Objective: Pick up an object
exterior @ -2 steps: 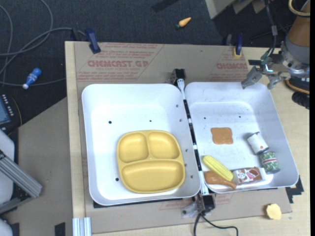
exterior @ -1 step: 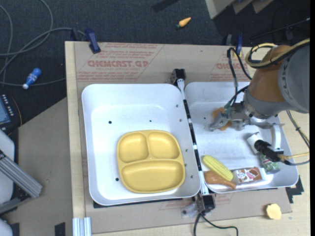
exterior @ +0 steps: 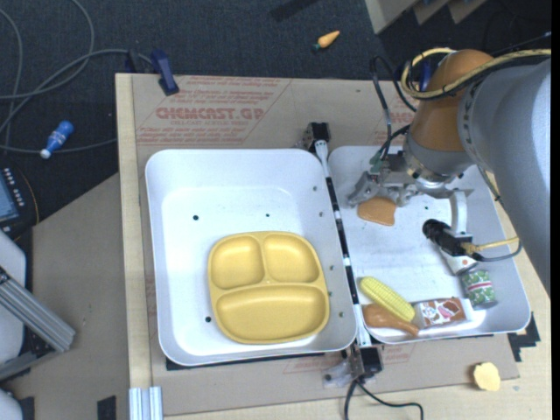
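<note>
In the right bin [exterior: 404, 254], toward its far end, there's a small tan-orange wedge [exterior: 378, 213] lying flat on the white floor, and since the pincer [exterior: 382, 192] sits right above it, touching or nearly so, I'd guess that's the thing being picked. Honestly can't tell from this angle whether the pincer is spread or pressed together, or whether it has the wedge at all. It looks like a toy food piece: probably light, fairly stiff plastic or foam, smooth enough to skid on the bin floor if nudged from one side. I'd take it across its short width, straddling both edges, since it's low and flat and there isn't much height to bite on. Nothing crowds it. The corn cob [exterior: 386, 297], a brown piece [exterior: 389, 320] just beside that, a printed packet [exterior: 440, 311] and a little green can [exterior: 479, 289] all sit well apart at the near end of the same bin. The left bin [exterior: 175, 191] holds a yellow divided plate [exterior: 267, 287], and both bins rest on the cardboard-covered counter [exterior: 219, 112].
</note>
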Controlling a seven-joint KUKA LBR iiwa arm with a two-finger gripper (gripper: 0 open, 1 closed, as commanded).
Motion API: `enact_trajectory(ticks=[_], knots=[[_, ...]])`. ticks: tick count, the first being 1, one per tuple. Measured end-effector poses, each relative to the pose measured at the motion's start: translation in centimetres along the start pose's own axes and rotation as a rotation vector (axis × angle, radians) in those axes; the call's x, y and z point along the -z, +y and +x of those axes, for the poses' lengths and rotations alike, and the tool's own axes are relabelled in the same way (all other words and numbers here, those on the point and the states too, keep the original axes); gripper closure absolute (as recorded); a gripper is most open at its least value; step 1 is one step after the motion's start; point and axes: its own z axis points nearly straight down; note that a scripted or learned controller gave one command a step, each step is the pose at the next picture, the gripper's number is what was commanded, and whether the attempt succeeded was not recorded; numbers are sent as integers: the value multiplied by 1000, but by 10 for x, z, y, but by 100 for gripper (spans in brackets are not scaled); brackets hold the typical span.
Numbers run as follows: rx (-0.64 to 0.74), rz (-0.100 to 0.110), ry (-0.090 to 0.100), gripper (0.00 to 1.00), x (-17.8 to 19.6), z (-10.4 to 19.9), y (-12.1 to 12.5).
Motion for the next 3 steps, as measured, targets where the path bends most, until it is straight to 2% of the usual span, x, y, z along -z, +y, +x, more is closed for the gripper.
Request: enact_trajectory(ticks=[1, 2, 3], knots=[[-2, -1, -1, 100, 11, -2, -1], [-2, 1, -1, 0, 10, -2, -1], [-7, 12, 2, 0, -1, -2, -52]])
